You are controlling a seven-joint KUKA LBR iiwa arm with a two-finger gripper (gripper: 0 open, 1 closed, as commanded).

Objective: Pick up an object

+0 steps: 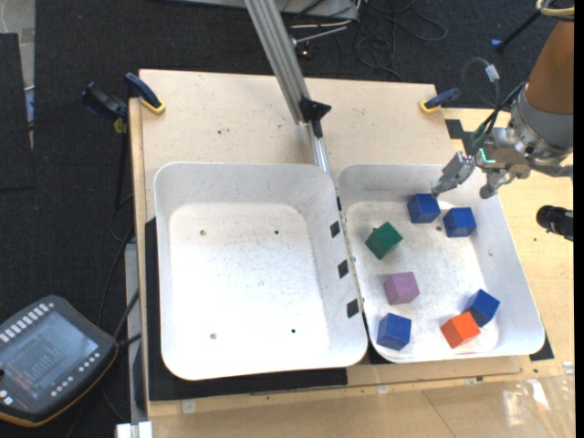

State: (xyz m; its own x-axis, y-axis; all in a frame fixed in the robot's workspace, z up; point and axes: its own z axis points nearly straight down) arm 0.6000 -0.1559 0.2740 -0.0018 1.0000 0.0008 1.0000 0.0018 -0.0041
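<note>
grey arm with orange band [557, 80]: cut off by the right edge at 3 o'clock | grey handheld control pendant [46, 359]: cropped at the left edge, 8 o'clock | orange cube [460, 328]: overlaps the blue cube [484, 306] at its 1 o'clock

- Dark carpet floor [73, 44] around my bench, cables [392, 26] upper centre.
- Pale wooden benchtop [237, 117], clamps [146, 94] at its upper corners.
- Teach pendant [46, 359], lower left.

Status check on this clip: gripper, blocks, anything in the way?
Gripper open, holding nothing, above right bin's far edge. Nearest: two blue blocks, both on bin floor. Nothing between gripper and blocks.
</note>
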